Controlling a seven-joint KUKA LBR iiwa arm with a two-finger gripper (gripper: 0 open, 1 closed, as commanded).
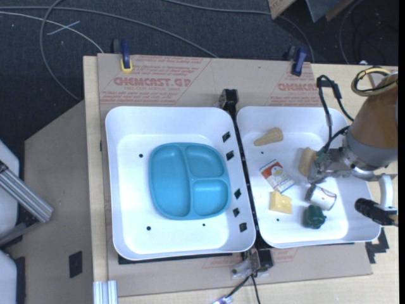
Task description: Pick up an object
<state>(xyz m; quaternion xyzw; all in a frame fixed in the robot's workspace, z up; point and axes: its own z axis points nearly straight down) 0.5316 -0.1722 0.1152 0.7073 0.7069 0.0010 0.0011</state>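
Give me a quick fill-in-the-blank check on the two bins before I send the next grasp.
1. The blue divided tray lies in the ____ bin.
2. The arm's tool hovers over the ____ bin.
3. The object in the right bin's near corner, beside the small white cup, is dark ____.
4. The red-and-white packet lies just above a ____ block.

Missing words: left; right; green; yellow

A robotics lab, clearly: loose grey cables (76, 18) trail over dark carpet (38, 62), blue clamps (126, 54) pin the cardboard-topped desk (190, 75), aluminium framing (22, 192) alongside.
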